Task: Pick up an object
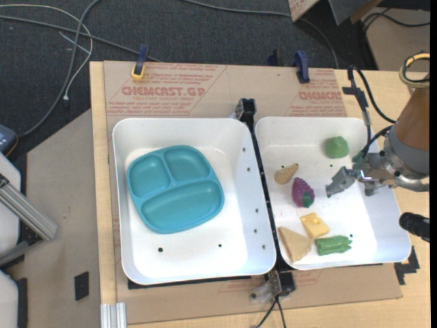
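Hovering over the right bin, the end effector carried nothing; whether its fingers were parted could not be told. The nearest candidate, a purple object, lay just beside it on the bin floor. Grasp and lift remained outstanding.

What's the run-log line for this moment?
arm: over right bin | gripper: right of purple toy, nothing seen held | left bin: teal plate

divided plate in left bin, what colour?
Teal-blue plate, clear in the camera view.
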You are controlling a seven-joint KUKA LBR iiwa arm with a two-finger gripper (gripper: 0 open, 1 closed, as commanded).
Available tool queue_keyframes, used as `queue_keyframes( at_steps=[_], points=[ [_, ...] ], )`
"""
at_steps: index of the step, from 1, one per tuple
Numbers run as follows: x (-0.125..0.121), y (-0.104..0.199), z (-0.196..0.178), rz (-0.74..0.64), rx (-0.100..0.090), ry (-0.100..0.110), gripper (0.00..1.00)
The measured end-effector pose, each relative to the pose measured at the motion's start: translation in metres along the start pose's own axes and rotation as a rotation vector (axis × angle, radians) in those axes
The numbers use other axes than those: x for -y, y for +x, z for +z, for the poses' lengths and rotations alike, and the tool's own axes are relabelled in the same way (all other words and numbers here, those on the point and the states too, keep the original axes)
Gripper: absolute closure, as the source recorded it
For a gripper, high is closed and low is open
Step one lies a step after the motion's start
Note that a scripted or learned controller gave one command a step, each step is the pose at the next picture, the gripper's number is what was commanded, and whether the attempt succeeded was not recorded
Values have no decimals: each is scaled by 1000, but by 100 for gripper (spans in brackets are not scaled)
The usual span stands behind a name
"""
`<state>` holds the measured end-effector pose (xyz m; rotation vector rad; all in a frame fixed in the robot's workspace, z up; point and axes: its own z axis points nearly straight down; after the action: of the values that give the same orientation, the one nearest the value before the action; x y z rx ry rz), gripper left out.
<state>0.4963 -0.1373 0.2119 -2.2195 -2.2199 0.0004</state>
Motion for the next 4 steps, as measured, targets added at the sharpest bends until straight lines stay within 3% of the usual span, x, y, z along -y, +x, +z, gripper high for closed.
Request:
queue_keyframes(
  at_steps=[2, 3, 4],
  points=[
    [0, 8, 105, 0, -2, 5, 0],
    [1, 9, 128, 1, -1, 2, 0],
    [0, 9, 116, 2, -1, -2, 100]
  ],
)
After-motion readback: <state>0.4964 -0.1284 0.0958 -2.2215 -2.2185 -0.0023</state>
